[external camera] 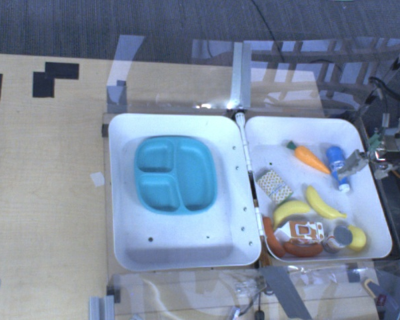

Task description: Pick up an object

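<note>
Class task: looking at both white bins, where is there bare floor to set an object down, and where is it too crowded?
Left bin: bare floor rings the blue divided plate, widest below it. Right bin: bare patch at upper left, above the carrot and patterned block. Crowded: lower right, around the bananas.

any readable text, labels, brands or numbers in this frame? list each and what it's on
None can be read.
The packet at the right bin's front has a white and orange label, too blurred to read.
The small speckled card shows a dotted pattern, no letters that I can make out.
The blue bottle has no legible marking.
The black squares on the bench are plain shapes, not characters.
</note>
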